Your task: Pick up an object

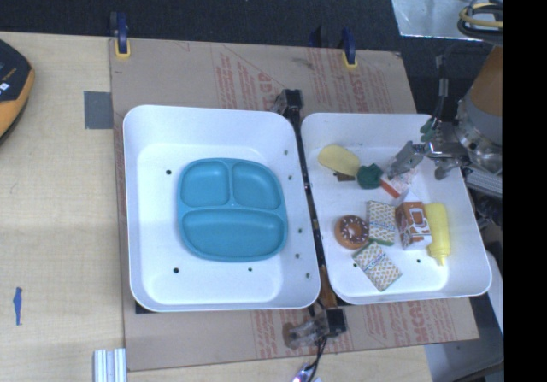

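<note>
1. Nearest the camera, a patterned packet [377,267] lies at the front of the right bin [479,282], just in front of the donut [350,232].
2. The tool [408,161] hangs behind and to the right of the donut, above a small orange-red piece [391,188]; whether its fingers are spread or pressed together cannot be told, and nothing is seen between them.
3. Right of the donut: a second patterned packet [381,222], a brown-and-white carton [414,224] whose print is unreadable, then a yellow bottle [438,232].
4. Behind the donut: a green piece [368,175] and a yellow piece [338,159].
5. The arm [479,128] reaches in from the right edge.
6. Left of the donut, the left bin [137,201] holds a blue divided plate [231,208].
</note>
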You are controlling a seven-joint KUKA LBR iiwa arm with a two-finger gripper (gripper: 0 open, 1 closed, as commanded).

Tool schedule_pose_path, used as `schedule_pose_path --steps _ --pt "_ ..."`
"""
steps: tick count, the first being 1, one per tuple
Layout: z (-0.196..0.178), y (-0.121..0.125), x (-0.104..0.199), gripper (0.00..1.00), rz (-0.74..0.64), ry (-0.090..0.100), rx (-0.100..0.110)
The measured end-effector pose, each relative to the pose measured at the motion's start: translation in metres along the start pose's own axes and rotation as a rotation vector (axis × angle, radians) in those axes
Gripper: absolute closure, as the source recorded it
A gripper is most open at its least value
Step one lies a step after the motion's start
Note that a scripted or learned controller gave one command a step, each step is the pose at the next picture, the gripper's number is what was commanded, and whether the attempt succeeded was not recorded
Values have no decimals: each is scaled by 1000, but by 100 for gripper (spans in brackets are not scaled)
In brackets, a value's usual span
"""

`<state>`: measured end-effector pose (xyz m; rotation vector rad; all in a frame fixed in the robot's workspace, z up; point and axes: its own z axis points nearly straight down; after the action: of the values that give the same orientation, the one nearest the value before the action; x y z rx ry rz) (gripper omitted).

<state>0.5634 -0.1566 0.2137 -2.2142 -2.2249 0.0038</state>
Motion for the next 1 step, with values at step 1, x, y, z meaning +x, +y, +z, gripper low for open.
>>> schedule_pose_path --steps 1 --pt "102 -24 -6 0 -1 -6 -19"
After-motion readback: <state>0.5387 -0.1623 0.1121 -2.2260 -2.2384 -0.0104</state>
